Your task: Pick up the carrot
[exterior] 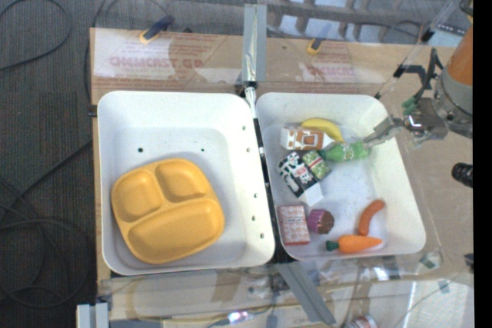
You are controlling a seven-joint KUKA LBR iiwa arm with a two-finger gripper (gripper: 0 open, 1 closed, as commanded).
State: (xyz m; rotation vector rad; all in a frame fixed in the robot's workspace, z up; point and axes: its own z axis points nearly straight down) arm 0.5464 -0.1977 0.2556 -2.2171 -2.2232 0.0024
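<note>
Your carrot (355,244) lies in the right bin's (407,188) near corner, beside the sausage (370,216). The gripper (384,130) hovers well apart by the green bottle (346,152); finger state unclear.

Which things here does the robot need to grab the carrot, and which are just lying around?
For the job:
- carrot, near the right bin's front edge
- hand, over that bin's far right side

Just lying around:
- banana
- green bottle
- sausage
- black-and-white carton
- pink box
- yellow tray in the left bin

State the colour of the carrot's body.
Orange, with a green stem end; camera view shows it.
</note>
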